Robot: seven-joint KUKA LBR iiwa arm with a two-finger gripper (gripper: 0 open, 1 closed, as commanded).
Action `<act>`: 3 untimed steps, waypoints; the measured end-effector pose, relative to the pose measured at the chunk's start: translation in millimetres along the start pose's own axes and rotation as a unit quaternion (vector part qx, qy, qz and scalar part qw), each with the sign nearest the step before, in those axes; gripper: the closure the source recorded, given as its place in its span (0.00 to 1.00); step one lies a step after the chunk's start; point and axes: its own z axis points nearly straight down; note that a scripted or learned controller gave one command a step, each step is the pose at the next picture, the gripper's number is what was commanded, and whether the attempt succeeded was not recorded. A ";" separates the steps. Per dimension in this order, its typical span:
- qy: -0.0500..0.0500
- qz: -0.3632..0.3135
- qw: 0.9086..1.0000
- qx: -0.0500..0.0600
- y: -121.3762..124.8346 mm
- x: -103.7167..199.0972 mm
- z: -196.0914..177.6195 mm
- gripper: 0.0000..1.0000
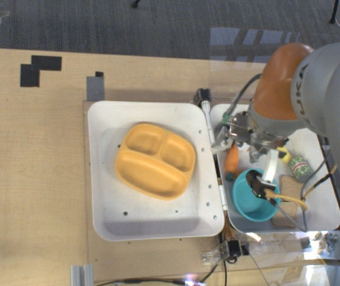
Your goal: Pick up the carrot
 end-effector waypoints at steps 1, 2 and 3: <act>-0.002 -0.002 1.000 -0.003 33.8 -69.3 -1.5 0.00; 0.002 -0.056 0.998 -0.022 32.2 -77.8 71.4 0.00; 0.001 0.110 0.994 -0.005 34.4 -76.6 96.8 0.00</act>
